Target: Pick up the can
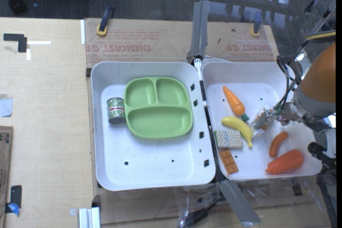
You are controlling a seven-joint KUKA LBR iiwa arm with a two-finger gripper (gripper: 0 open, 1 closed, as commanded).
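1. The can (115, 110) lies on its side in the left bin (107, 160), by that bin's left wall; it has a green and white label and sits just beside the left edge of the green divided plate (158, 107), too close to tell whether they touch.
2. The gripper (263, 119) hangs over the right bin (251, 88), well apart from the can; its tip sits just right of the banana (239, 128); whether it is open, closed or gripping anything cannot be told.
3. The arm (320, 83) reaches in from the right, its orange band above the wrist.
4. In the right bin: a carrot (234, 99) above the banana; a speckled sponge (228, 139) touching the banana's lower end; an orange wafer bar (228, 160) below the sponge; a sausage (277, 143) and a red-orange pepper (285, 162) near the lower right corner.
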